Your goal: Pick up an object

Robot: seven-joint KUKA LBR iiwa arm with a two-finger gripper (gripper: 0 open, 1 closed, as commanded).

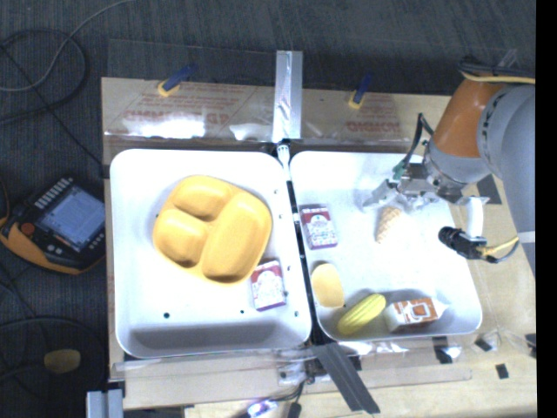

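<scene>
One camera is looking down at a slant from above the bench (130, 111), taking in both white bins (139, 320) side by side, some floor at left, and the arm (487, 129) entering from the right.

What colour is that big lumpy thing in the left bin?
Yellow; the big lumpy thing shows best in the camera view.

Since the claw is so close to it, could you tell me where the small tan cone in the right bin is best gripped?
I would grip the small tan cone across its wider upper end, coming straight down from above. It lies flat on the white bin floor, tapering toward its lower tip, with open floor on both sides.
</scene>
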